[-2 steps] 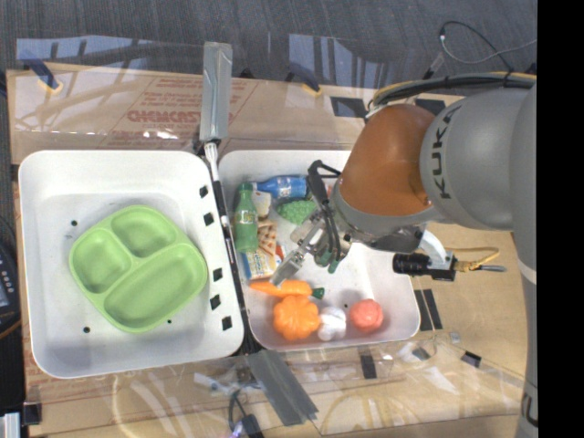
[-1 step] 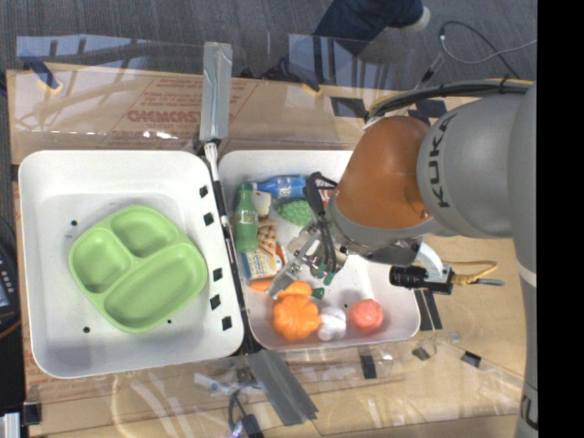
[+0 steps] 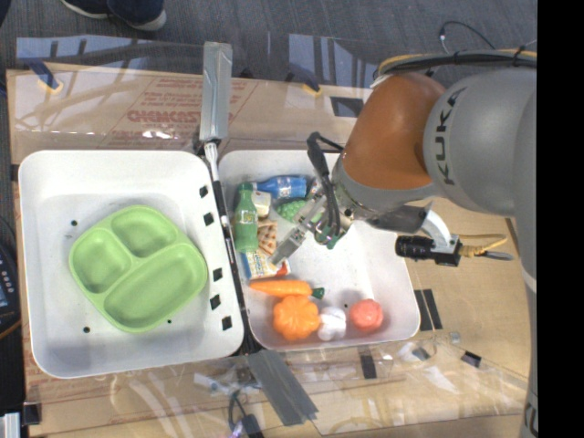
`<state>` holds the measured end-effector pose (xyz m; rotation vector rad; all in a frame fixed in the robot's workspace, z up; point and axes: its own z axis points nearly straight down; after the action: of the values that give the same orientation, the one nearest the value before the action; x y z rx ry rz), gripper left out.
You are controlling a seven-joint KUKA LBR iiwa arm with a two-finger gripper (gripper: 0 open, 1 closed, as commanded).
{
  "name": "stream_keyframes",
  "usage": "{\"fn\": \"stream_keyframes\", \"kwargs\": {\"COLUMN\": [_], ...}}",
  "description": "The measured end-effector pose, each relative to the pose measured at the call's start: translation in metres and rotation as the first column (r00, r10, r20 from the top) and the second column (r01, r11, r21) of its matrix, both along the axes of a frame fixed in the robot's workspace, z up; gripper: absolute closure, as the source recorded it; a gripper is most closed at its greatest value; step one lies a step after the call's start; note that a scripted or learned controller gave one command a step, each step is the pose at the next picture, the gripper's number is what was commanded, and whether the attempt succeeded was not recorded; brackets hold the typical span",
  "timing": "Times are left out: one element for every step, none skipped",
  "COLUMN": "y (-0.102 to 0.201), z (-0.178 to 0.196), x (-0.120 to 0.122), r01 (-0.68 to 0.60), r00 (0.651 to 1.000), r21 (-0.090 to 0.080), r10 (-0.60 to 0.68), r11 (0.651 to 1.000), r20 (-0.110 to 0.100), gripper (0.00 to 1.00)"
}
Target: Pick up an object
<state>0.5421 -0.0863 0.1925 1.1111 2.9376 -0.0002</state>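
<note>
The arm (image 3: 456, 135) reached in from three o'clock over the right bin (image 3: 392, 272), and its gripper (image 3: 290, 249) hung low at the bin's nine o'clock side. Whether the gripper was apart or together could not be told from this slant, and nothing could be seen held by it. The step in hand looked like the approach, the descent toward a pick not yet made.

The likeliest target, by judgement, was the carrot (image 3: 283, 287), which lay just below the gripper, toward six o'clock from it, on the bin floor. Its long axis ran nearly along the nine-to-three line, the pointed end toward nine o'clock and the green stub toward three. A grasp would call for the fingers to straddle it across that axis, closing from twelve and six.

The crowding made this awkward. The orange pumpkin (image 3: 296, 318) sat touching or just beside the carrot at six o'clock, with a white piece (image 3: 332, 323) and a red ball (image 3: 367, 314) further toward three. The green bottle (image 3: 245, 215) stood along the bin's nine o'clock wall, its long axis running twelve to six, and a blue bottle (image 3: 283, 187) lay near twelve. The left bin (image 3: 46, 245) held a green divided plate (image 3: 137, 267), well apart from the work.
</note>
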Motion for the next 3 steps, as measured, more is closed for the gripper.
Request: {"fn": "stream_keyframes", "kwargs": {"y": [-0.024, -0.061, -0.103], "z": [-0.086, -0.016, 0.046], "x": [0.006, -0.032, -0.040], "r01": [-0.122, -0.324, -0.155], "r00": [0.992, 0.946, 0.988], "r21": [0.002, -0.002, -0.002], "r10": [0.122, 0.324, 0.155], "r11": [0.993, 0.946, 0.988], "r20": [-0.005, 0.002, 0.003], "gripper": [0.00, 0.00, 0.00]}}
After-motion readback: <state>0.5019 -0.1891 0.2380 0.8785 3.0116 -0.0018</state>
